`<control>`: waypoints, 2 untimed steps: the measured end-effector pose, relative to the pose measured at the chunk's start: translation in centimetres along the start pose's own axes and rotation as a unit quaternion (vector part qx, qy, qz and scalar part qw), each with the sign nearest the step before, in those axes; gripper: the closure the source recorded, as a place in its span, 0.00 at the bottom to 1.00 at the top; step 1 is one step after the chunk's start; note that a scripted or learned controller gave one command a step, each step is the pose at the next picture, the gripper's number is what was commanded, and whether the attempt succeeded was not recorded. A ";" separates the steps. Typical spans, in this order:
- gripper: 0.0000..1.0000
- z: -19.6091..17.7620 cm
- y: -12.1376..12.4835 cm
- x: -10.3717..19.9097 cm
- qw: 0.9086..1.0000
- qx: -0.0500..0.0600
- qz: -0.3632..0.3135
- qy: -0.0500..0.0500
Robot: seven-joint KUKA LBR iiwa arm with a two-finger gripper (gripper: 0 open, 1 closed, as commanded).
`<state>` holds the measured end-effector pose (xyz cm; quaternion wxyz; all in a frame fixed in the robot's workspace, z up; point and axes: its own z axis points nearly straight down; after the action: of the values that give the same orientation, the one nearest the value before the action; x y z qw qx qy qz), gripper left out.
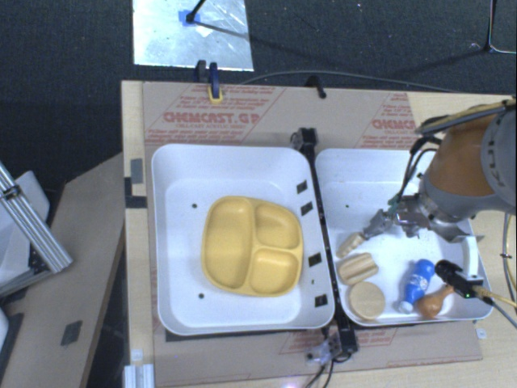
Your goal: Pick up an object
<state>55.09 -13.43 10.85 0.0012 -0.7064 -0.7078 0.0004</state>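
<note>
The grey arm (462,172) reaches in from the right over the right bin (355,175), and its tool (378,223) sits low near the bin's middle, angled toward the divider between the bins. Whether the tool is apart or together cannot be told at this size, and nothing is seen clamped in it. Just beside its tip, toward the divider, lies a small tan peg (349,244); contact cannot be judged. Below the peg lie a tan roll (358,267) and a round tan disc (366,301). To their right, along the bin's near wall, a blue bottle (417,281) lies just beside a brown pear-shaped piece (437,301). The left bin (186,186) holds a yellow divided plate (250,245). Both bins rest on the bench (266,113)
</note>
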 end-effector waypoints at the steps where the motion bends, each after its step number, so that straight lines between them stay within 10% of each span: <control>1: 0.00 2.5 0.1 0.0 1.000 -0.001 0.000 0.000; 2: 1.00 1.3 0.1 0.0 1.000 -0.003 0.000 -0.001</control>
<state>55.23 -13.42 9.52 -0.0012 -0.7061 -0.7081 -0.0008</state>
